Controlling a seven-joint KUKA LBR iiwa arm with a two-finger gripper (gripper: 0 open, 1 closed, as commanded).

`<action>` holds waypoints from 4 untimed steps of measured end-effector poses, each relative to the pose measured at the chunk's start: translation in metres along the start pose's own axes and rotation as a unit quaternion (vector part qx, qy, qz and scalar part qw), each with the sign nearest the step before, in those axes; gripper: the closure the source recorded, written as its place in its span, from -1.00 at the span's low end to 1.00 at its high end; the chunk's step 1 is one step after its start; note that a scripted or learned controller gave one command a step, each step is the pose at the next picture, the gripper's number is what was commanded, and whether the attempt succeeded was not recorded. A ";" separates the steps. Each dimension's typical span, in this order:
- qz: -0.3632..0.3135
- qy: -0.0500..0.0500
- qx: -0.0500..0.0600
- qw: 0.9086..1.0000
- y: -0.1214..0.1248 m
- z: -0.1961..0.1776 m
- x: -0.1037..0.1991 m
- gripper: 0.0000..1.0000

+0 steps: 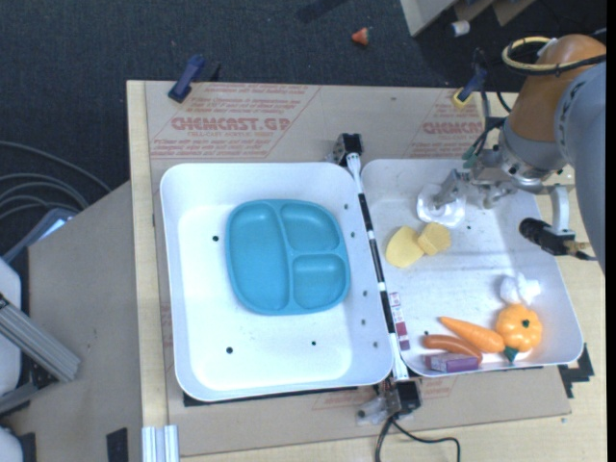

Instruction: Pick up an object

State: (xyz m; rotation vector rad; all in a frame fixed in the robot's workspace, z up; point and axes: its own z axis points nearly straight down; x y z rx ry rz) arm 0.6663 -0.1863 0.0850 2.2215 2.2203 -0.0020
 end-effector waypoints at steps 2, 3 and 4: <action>-0.001 0.001 0.004 1.000 -0.001 0.000 0.093 -1.00; 0.000 0.000 -0.001 1.000 0.000 0.000 0.067 -1.00; 0.000 0.000 -0.001 1.000 0.000 0.000 0.023 -1.00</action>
